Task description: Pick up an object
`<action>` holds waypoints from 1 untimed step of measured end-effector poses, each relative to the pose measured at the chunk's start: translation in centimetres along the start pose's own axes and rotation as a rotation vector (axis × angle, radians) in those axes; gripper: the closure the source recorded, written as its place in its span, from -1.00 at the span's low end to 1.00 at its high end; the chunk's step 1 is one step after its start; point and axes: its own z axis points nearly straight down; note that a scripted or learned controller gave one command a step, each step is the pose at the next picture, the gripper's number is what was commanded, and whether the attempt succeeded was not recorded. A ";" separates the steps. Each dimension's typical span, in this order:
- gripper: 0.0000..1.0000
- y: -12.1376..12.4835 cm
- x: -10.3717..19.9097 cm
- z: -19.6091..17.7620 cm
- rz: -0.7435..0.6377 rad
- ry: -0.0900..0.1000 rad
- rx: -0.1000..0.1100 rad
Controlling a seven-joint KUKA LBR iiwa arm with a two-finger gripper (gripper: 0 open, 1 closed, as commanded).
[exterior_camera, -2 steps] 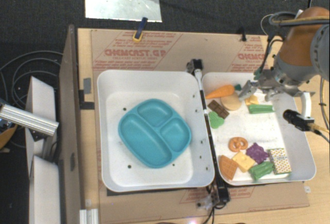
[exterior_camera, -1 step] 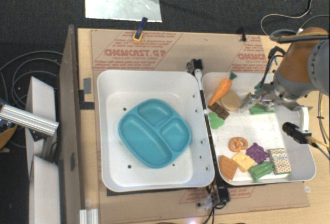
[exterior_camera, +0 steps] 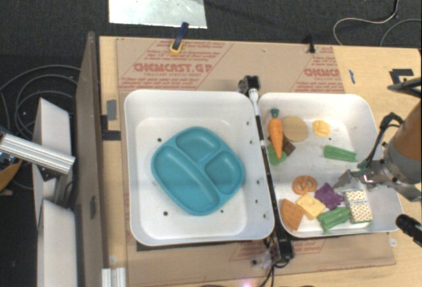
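**Caller:** Sweep it left to right. What's out there?

**Gripper:** Left bin (exterior_camera: 142, 107) first: a teal divided plate (exterior_camera: 198, 170) lies flat mid-bin, well apart from me, so it's no candidate. Behind both bins, at twelve o'clock, the cardboard sheet (exterior_camera: 198, 64) shows red print I read as "CHEMCAST", repeated on the right, though it's soft at this angle.

**Caller:** And the right bin?

**Gripper:** Right bin (exterior_camera: 359, 107) holds the toy food. The carrot (exterior_camera: 275, 136) lies along the divider at nine o'clock, with a tan disc (exterior_camera: 295, 128) just beside it. The green block (exterior_camera: 339, 154) sits near centre. Pretzel (exterior_camera: 304, 183), cheese cracker (exterior_camera: 310, 205) and purple piece (exterior_camera: 328, 196) crowd toward six o'clock, where loose things bunch together.

**Caller:** Where are you?

**Gripper:** I, the gripper (exterior_camera: 353, 178), am at the bin's four o'clock, just above the speckled block (exterior_camera: 358, 205), likely my nearest pick. I can't tell whether my jaws are parted or closed; nothing visibly sits between them.
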 end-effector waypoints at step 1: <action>-1.00 7.5 5.2 2.5 -0.019 0.001 -0.012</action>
